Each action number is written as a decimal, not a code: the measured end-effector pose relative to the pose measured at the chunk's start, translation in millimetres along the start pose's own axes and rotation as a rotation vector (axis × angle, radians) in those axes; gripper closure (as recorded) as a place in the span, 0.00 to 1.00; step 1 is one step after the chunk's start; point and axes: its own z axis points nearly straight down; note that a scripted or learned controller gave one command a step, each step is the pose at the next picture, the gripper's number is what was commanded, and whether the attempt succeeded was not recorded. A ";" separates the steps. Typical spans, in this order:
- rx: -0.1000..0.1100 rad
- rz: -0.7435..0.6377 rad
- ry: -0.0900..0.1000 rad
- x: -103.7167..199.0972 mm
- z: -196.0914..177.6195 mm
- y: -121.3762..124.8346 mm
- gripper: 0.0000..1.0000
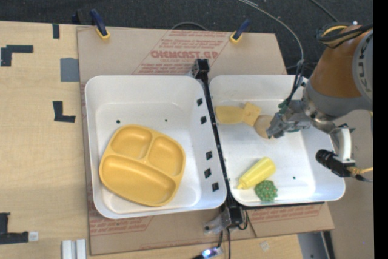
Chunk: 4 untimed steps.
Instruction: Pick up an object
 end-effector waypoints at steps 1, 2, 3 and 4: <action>-0.001 0.000 0.000 0.4 -52.7 1.3 1.00; 0.004 -0.003 0.002 50.7 -42.7 6.6 1.00; 0.005 -0.002 0.001 95.7 -37.9 3.9 1.00; 0.006 -0.004 0.001 154.2 -30.8 4.5 1.00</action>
